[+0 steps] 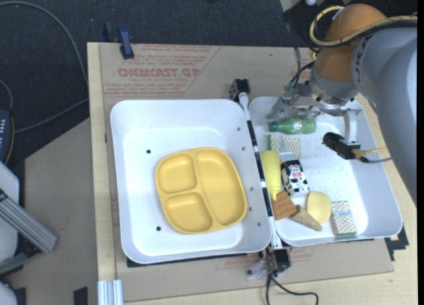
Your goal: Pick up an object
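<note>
My gripper hangs over the far left corner of the right bin, under the orange-banded wrist. Directly beneath it a green bottle lies on its side; whether the gripper touches the bottle cannot be told. Nearer the front lie a patterned packet, a yellow banana, a black-and-white cow toy, a brown cracker, a tan cone, a yellow lemon and a small patterned box.
The left bin holds a yellow three-part plate. The two bins meet along a ridge at the middle. A blue clip sits at the cardboard base's far left corner. The arm's bulk covers the right bin's far right.
</note>
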Controlling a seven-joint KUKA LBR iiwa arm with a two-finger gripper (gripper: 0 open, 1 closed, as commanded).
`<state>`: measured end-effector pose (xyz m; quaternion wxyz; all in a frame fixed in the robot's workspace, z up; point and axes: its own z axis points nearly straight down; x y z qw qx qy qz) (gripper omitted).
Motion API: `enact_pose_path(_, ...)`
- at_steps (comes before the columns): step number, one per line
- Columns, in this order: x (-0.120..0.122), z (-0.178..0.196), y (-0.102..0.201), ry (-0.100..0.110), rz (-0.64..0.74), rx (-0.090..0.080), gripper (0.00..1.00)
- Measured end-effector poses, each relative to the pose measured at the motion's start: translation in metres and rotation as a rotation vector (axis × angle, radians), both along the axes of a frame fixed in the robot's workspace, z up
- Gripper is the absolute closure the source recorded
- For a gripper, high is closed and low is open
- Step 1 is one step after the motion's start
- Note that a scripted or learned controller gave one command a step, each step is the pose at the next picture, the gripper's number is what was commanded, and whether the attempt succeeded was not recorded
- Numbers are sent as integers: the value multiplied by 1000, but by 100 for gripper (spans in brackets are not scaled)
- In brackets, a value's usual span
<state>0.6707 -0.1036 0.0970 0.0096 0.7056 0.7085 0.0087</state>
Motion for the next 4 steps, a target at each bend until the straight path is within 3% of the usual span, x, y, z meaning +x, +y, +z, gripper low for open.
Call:
enact_pose_path(1,4,0,8,-3,-2,-10,0)
enact_pose_path(4,-7,0,6,-2,-4,-7,0)
